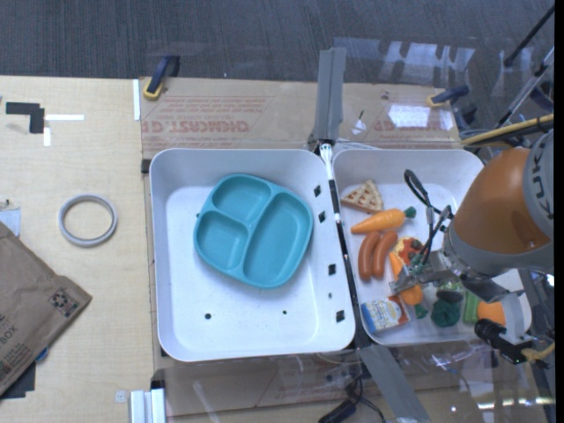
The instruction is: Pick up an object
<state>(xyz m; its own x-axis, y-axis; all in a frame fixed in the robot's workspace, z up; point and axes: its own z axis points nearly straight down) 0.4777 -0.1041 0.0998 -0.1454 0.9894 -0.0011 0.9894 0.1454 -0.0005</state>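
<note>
The gripper is hanging low over the right bin, where the toy food is lying heaped for picking; its grip I cannot tell.

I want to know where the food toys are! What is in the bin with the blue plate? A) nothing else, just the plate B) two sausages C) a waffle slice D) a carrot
A: the blue plate lies alone in the left bin, while the carrot, waffle slice and sausages all lie in the right bin.
</note>
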